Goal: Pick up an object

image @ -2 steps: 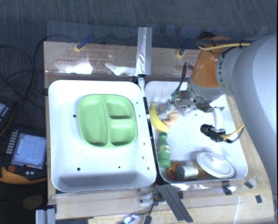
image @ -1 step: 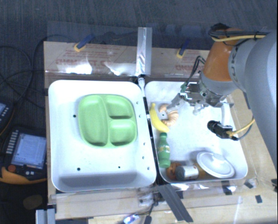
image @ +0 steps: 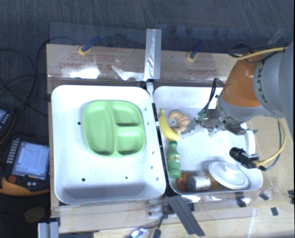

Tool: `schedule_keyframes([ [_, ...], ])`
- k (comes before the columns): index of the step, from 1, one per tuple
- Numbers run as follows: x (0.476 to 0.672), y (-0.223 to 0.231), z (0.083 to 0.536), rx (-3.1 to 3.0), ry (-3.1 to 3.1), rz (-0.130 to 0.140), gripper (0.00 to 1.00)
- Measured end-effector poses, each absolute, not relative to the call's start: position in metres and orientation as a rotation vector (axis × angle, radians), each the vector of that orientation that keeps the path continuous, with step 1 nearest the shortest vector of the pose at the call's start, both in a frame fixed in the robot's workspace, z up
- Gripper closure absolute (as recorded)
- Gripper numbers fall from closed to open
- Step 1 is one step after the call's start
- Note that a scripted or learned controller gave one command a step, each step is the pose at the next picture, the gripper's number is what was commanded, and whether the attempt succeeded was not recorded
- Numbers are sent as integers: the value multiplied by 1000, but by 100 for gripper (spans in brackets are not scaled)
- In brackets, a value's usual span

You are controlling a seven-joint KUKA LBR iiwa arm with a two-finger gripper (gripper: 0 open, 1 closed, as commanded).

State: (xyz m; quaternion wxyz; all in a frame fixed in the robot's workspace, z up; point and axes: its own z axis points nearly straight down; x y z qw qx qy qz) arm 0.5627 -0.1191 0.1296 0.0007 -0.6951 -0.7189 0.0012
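The right bin (image: 199, 148) holds a yellow banana (image: 165, 128) along its left wall, with a tan round pastry (image: 178, 118) beside it. A green bottle (image: 173, 158) lies below the banana. At the front of the bin lie a brown bottle with a silver cap (image: 197, 183) and a white round dish (image: 228, 175). My gripper (image: 193, 127) hangs low in the middle of this bin, just right of the pastry and pointing toward it. I see nothing held in it. The grey arm with its orange band (image: 241, 86) covers the bin's upper right part.
The left bin (image: 68, 182) bears a green divided plate (image: 114, 127). A metal divider post (image: 152, 53) stands at the back between the bins. A black cable fitting (image: 241, 156) hangs off the arm over the right bin's right edge.
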Motion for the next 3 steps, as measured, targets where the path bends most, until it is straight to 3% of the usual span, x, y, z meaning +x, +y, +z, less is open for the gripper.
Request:
schedule_keyframes([
  [1,617,-106,89,-2112,-2338,-5,0],
  [2,617,-106,99,-2113,-2338,-8,100],
  [3,594,-46,183,-1863,-2530,4,100],
])
